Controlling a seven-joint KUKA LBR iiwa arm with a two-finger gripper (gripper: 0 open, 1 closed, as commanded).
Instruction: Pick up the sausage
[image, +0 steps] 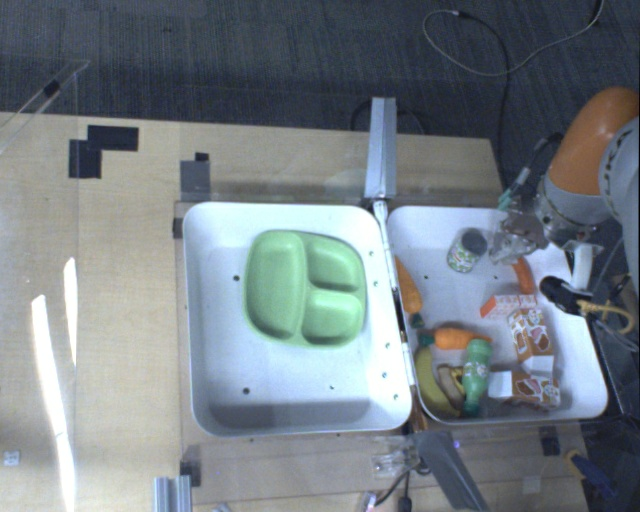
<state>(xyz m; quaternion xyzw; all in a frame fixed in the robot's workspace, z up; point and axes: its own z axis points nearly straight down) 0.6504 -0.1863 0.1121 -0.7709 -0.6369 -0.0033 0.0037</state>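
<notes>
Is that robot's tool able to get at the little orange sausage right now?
Probably yes. The tool hangs just above the sausage near the right bin's back edge, and nothing lies on top of it.

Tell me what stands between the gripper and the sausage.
Nothing visible. The gripper hangs over the right bin's far right part, and the sausage lies right beside it on the near side, with no item between them. The can sits off to the left.

A robotics lab: a plywood bench with two white bins, metal brackets bolted above them, a cable looping over dark carpet behind the bench, and black tape marks left of the bins.
</notes>
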